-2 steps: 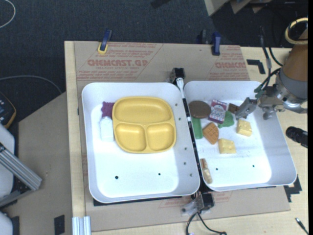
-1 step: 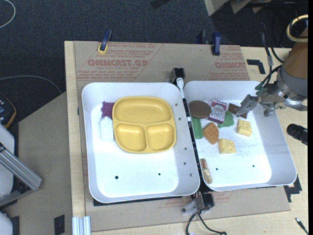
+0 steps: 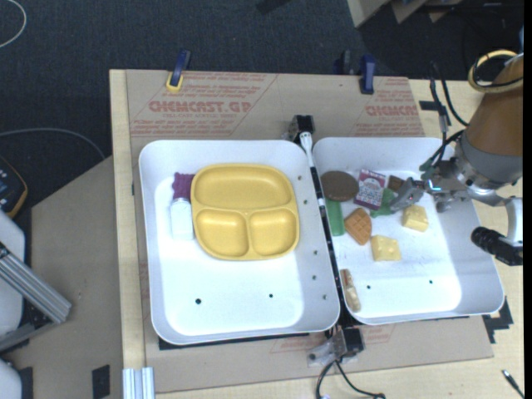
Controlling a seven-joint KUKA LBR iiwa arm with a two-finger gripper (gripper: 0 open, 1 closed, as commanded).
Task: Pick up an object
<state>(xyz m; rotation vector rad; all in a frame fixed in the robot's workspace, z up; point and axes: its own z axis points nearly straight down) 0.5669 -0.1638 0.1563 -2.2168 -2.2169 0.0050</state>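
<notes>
A: What do we see in the left bin (image 3: pixel 166 223)?
B: A yellow tray (image 3: pixel 245 209), toward twelve.
A: And the right bin (image 3: pixel 465 293)?
B: A cheese wedge (image 3: pixel 415 218) near centre; the gripper (image 3: pixel 416 191) at its twelve. Whether it grips, we cannot tell.

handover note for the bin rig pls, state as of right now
Gripper: low in the right bin, near its upper right among the items; finger state unreadable, nothing visibly held.
Right bin: brown disc, pink packet, green piece, waffle piece, two yellow chunks.
Left bin: yellow divided tray, purple item and white item beside it.
Done: no pick confirmed.
Left: grasp and lift one object.
</notes>
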